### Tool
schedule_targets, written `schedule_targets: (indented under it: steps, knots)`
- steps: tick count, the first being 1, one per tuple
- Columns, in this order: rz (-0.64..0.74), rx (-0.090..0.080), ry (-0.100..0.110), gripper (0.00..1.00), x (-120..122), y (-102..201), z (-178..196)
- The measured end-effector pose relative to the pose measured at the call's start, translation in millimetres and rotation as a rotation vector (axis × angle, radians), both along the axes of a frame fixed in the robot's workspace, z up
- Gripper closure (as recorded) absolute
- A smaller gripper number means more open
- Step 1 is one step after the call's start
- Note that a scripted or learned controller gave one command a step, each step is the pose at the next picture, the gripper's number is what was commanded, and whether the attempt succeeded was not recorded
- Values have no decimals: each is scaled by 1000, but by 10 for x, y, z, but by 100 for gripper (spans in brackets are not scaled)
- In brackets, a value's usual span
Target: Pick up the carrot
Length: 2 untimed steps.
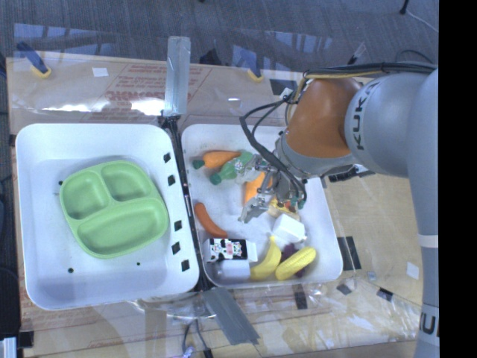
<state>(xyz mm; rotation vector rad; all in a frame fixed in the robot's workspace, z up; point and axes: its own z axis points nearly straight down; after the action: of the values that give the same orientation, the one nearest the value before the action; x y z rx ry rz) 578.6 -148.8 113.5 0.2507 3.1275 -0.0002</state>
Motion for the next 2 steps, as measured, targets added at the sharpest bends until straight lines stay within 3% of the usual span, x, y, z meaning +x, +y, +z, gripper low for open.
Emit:
schedule_targets:
  steps: [1,2]
  knots:
    - [6,-2,-6,100,17,10,110]
    - [-78,0,6,100,-511,-376,-103]
